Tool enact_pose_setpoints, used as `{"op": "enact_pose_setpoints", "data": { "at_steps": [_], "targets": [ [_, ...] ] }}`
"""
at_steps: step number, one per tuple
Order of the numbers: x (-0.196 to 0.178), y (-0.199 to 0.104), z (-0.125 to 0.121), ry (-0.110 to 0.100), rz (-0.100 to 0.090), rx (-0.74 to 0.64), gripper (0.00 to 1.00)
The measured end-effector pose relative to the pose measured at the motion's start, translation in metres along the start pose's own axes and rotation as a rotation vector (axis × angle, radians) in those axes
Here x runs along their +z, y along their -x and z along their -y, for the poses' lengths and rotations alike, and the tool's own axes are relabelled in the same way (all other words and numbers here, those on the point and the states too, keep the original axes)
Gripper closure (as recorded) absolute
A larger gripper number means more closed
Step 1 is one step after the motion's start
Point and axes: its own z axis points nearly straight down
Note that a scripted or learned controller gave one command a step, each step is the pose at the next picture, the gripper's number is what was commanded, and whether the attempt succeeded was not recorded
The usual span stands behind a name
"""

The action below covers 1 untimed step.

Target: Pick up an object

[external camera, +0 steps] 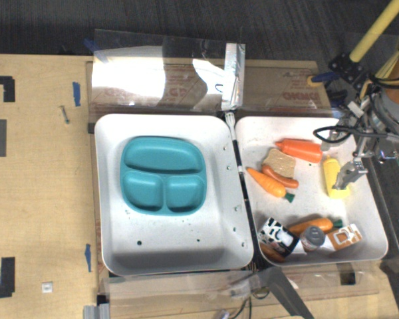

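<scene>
Left bin [120, 244], shallow white plastic: holds a teal three-compartment plastic tray [163, 175], lying flat near the bin's middle. Nothing sits in its compartments. Probably a drop-off target, not the pick site.

Right bin [379, 234], same white plastic, touching the left bin along the centre divider: all the loose items are here. Going rightward:
- small orange toy carrot with green tip [269, 183], lying on a slant just beside the divider
- tan bread-like block [282, 164], touching that carrot
- larger orange toy carrot [299, 149], lying across the upper part of the bin
- black-and-white patterned object [274, 231] at the lower edge, packed against a grey-capped can [313, 237] and a small orange-and-white box [346, 236]; this cluster is crowded, judged hard to grip cleanly
- yellow banana-shaped toy [333, 177], upright in the view, standing apart from the rest near the right wall

Gripper [350, 175]: down at the right flank of the yellow toy, touching or just beside it. Cannot tell from this angle how the tool stands, or whether the toy is gripped.

Judgement: yellow toy is the pick target, chosen plausibly because it lies isolated. Risk: proximity to the bin wall may nudge it sideways instead of capturing it.
</scene>
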Motion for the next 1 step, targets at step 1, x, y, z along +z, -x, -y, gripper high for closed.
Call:
{"op": "enact_pose_setpoints", "data": {
  "at_steps": [1],
  "targets": [
    [0.1308,0.0201,0.0559,0.004,-0.015,0.016,0.0]
  ]
}}
